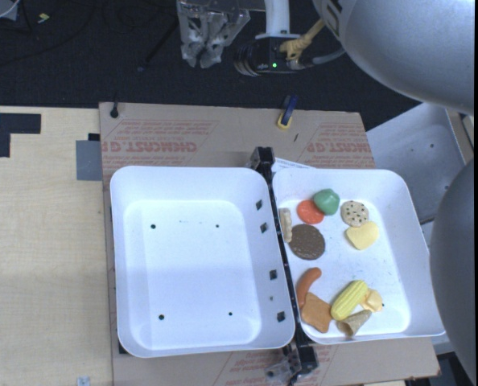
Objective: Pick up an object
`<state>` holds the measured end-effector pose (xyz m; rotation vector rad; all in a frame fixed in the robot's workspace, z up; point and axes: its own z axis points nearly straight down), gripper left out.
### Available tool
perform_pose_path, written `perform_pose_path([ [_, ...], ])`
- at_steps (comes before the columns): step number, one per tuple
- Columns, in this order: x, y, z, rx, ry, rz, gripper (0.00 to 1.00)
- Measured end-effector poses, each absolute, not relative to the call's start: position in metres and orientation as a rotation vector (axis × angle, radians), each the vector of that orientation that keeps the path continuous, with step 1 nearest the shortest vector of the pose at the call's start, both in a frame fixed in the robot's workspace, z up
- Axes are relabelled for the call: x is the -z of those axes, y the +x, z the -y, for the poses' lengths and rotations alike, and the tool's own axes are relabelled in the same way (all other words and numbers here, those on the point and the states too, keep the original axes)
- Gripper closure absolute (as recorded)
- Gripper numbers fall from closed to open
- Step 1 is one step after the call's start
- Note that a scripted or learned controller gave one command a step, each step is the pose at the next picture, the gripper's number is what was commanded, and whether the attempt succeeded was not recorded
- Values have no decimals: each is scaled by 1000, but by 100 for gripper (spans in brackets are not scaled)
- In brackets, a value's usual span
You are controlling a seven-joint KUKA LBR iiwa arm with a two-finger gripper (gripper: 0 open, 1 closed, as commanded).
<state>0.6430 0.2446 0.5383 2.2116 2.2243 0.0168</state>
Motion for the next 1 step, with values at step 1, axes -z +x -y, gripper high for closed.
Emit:
perform_pose_path([
  [1, -447, 644, -140, 20, 2235, -2216, 100],
])
